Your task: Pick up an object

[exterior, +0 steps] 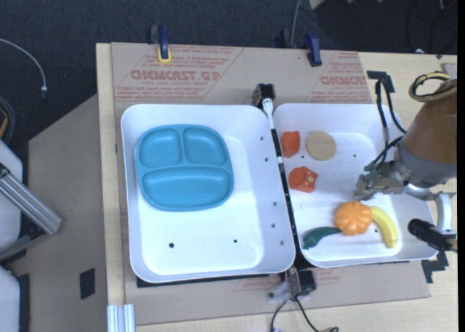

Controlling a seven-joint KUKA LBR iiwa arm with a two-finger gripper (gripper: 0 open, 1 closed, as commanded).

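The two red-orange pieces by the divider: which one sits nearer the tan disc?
The upper red-orange piece, directly left of the tan disc; the other lies lower, toward the pumpkin.

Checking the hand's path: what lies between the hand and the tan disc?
Bare white bin floor separates the hand from the tan disc, per the camera view.

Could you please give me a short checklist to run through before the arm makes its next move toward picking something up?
1. Tool over the right bin: ok, it sits at the bin's right side, above the orange pumpkin-like piece.
2. Tool holding anything: cannot tell, too blurred and small.
3. Candidates present in the right bin: ok, the pumpkin piece, a banana, a tan round disc, two red-orange pieces and a dark green piece.
4. Nearest pick isolated: not ok, the pumpkin piece touches the banana and the green piece.
5. Disc standing apart: ok.
6. Blue divided plate in the left bin: ok, away from the tool.
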